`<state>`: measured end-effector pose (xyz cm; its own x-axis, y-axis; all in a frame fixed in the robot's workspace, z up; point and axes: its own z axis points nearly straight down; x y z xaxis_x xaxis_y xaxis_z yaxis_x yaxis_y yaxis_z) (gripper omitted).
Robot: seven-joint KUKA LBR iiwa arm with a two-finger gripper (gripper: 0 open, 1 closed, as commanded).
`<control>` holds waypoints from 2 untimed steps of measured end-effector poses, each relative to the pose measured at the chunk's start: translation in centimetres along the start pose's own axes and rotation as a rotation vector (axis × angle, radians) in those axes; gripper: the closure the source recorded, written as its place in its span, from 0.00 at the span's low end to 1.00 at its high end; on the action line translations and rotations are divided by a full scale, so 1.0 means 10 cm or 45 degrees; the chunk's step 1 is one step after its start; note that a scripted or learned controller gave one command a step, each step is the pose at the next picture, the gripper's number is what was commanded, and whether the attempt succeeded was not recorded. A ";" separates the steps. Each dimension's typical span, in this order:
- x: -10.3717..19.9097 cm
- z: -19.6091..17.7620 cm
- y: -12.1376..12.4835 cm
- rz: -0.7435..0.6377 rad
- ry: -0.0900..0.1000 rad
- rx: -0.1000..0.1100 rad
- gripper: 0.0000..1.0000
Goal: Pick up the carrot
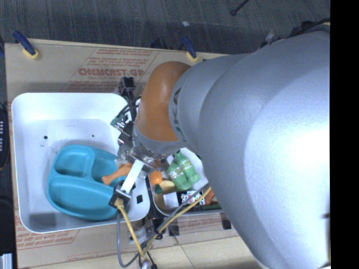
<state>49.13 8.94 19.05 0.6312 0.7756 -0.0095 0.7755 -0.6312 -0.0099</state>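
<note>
White plastic makes up two shallow bins. My left bin [33, 128] holds one blue sectioned tray [78, 184], tilted against its right wall. One orange carrot [116, 175] lies on the tray's right rim, just beside my gripper [132, 170]; whether its grip is wide, narrow or closed on anything I cannot tell. My grey arm [258, 150] covers most of the right bin, where one green toy [184, 171] and one small orange piece [155, 179] show.
</note>
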 end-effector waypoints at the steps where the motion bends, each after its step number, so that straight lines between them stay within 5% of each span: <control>1: 0.91 -0.29 -0.49 0.081 0.003 -0.002 1.00; 2: 1.16 -1.73 -0.54 0.503 0.011 -0.009 1.00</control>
<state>52.52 21.37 36.28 0.8813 0.4726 -0.0031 0.4726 -0.8813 -0.0003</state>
